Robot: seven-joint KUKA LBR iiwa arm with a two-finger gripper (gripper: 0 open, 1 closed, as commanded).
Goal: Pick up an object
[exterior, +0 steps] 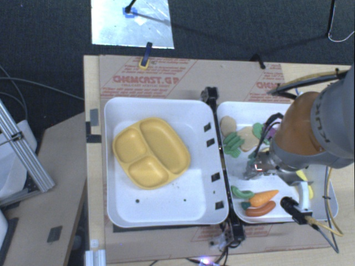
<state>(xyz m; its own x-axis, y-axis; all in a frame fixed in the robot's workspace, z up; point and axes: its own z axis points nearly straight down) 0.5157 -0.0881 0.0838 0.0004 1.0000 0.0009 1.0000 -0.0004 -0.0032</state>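
Observation:
The right bin [238,111] holds several toy foods. A beige piece [227,125] lies at its back left, with a green leafy piece [232,143] just in front of it and another beige piece [247,138] beside that. An orange carrot [264,197], a red-brown sausage [262,209] and a small green piece [242,192] lie along the front. My gripper [253,169] hangs low over the middle of this bin, between the leafy piece and the carrot. The arm's orange band [297,127] covers the bin's right half.
In the left bin [166,204] sits a yellow three-part plate [151,152]. A black divider with clips [217,148] runs between the bins. A yellow piece [303,176] peeks out under the arm. Cables trail at the right bin's front right corner [319,223].

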